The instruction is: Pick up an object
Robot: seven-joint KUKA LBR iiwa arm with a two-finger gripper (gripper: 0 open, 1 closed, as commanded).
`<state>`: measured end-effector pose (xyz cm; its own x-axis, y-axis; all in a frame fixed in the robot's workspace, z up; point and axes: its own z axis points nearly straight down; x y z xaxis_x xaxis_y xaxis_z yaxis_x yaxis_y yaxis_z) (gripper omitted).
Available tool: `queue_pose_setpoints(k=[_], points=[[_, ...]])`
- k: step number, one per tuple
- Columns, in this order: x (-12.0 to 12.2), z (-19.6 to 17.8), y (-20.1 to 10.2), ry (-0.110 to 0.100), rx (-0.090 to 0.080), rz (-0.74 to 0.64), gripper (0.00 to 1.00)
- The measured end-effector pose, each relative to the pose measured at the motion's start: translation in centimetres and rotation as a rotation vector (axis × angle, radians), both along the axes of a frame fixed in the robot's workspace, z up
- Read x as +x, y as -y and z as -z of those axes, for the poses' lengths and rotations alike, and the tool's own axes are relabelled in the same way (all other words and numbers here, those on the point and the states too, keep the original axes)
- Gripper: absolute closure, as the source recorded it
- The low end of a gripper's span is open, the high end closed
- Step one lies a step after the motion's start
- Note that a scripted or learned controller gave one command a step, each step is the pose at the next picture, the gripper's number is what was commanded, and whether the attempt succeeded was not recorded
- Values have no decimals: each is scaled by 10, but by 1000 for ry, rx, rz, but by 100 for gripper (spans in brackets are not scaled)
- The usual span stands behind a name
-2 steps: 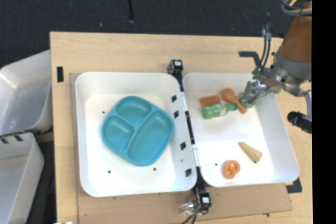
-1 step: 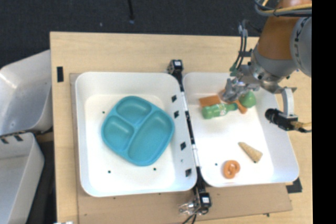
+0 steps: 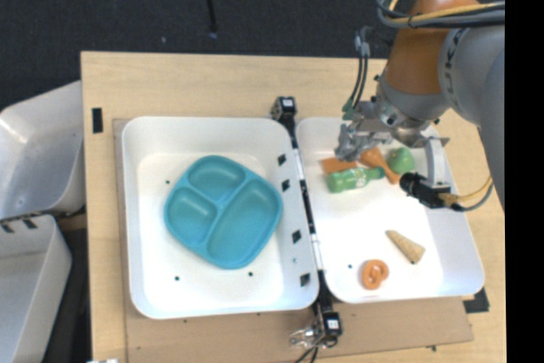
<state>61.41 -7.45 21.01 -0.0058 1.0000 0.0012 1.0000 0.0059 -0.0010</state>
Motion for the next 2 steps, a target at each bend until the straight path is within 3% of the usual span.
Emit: queue_pose_setpoints(k=[2], points=[[26, -14, -112, 4, 0, -2, 100]])
